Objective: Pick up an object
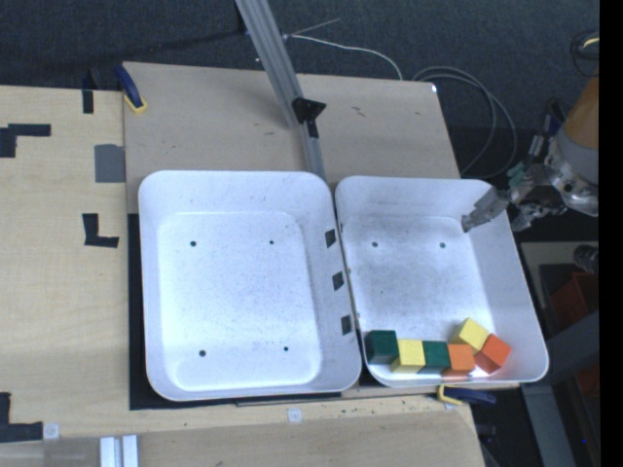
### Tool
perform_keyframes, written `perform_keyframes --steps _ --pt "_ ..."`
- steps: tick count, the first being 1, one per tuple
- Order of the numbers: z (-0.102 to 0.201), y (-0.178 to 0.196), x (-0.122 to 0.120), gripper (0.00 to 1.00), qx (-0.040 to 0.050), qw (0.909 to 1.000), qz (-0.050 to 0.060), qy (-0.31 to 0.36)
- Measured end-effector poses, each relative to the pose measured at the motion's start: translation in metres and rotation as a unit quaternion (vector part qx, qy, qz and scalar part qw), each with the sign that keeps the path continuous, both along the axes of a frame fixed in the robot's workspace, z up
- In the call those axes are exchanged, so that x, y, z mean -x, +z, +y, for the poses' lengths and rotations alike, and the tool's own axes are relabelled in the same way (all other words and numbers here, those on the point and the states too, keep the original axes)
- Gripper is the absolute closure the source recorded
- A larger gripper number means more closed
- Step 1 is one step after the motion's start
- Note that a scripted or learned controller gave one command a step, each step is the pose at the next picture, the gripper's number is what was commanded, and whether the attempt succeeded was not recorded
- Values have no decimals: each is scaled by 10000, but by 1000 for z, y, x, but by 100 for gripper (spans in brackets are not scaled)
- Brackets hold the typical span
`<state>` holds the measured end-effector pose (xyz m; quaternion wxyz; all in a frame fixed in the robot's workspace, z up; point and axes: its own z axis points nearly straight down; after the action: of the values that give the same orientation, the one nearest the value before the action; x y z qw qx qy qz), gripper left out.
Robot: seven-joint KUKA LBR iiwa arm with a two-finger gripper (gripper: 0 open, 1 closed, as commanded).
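at the right bin's edge, blocks wait

near the right bin (506,261) rim the gripper (496,207) hovers; how far it is open i cannot tell. the blocks (438,350) sit crowded in the front corner, well apart from it, hard to reach.

Both bins (238,280) are white with dark speckling. Blocks: dark green (382,345), yellow (412,354), green (435,357), orange (459,358), yellow (473,334), orange-red (493,352). The bench (58,261) is pale wood with black tape marks.

Arm (584,154) cut by right edge; fingers (482,212) perhaps blurred.
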<state>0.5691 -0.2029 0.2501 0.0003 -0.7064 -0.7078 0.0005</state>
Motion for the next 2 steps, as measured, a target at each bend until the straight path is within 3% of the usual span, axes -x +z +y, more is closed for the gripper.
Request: perform_keyframes --steps 1,2 --pt "1 10 0 100 1 10000 -3 10" --pt "1 20 -1 100 2 10000 0 16"
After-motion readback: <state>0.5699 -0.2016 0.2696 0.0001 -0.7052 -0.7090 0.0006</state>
